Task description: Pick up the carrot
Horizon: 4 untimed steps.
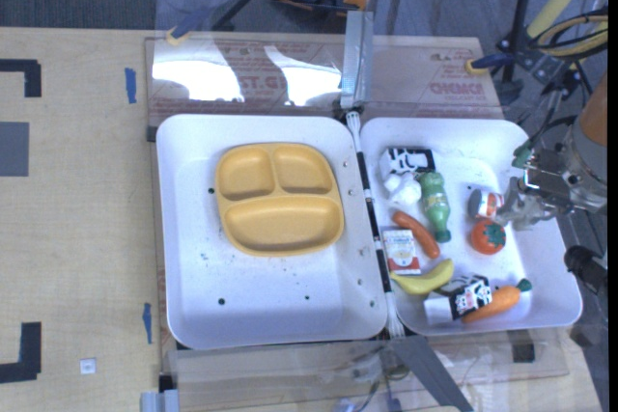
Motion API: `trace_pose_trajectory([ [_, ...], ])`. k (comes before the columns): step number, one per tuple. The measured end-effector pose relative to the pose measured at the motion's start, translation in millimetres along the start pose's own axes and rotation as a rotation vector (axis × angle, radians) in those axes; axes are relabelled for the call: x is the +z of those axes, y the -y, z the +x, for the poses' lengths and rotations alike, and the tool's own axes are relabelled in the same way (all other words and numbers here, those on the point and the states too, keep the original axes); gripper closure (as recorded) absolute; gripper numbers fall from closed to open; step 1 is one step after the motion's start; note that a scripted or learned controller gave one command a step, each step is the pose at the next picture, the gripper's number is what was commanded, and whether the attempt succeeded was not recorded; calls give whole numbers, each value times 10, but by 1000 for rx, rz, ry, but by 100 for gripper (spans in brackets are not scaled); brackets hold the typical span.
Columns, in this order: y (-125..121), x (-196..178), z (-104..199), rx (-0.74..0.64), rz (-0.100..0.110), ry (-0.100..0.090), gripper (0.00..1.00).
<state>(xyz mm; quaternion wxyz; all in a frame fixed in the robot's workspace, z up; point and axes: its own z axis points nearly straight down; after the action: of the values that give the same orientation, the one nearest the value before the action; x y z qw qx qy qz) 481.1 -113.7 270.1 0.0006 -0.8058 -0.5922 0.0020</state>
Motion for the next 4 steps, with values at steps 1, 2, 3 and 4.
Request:
trace_pose_trajectory([
  [1,139,492,422,-297,4,-2,100],
  [2,279,886,1077,-357,3,-1,100],
  [3,-102,882,1179,-516,-3,0,100],
  [4,-1071,874,1574,-588,-2,0,100],
])
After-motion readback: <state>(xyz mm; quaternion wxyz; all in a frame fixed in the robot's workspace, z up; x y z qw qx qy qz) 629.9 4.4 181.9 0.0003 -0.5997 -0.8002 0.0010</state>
